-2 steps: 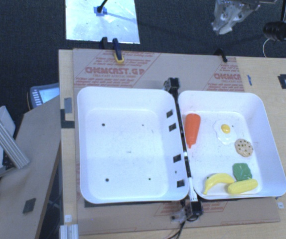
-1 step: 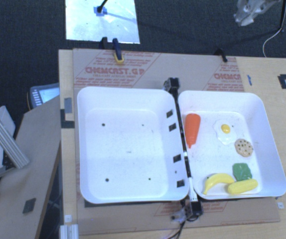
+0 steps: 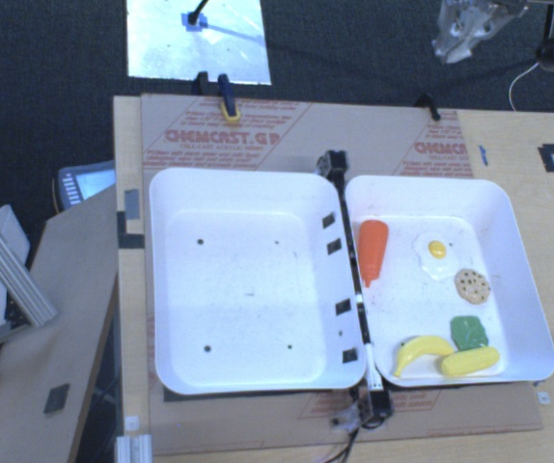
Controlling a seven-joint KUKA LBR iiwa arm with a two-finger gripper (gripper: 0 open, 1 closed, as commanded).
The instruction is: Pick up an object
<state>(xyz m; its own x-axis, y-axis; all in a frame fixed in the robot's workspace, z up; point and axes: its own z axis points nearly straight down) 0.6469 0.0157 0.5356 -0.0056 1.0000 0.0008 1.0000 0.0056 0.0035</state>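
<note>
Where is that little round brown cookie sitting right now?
The round brown cookie lies in the right-hand white bin, near its right side, just below the fried egg and above the green piece.

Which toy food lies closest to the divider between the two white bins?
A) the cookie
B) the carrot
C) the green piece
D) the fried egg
B: the carrot lies right beside the divider, at the left edge of the right bin, while the fried egg, cookie and green piece sit farther right.
</note>
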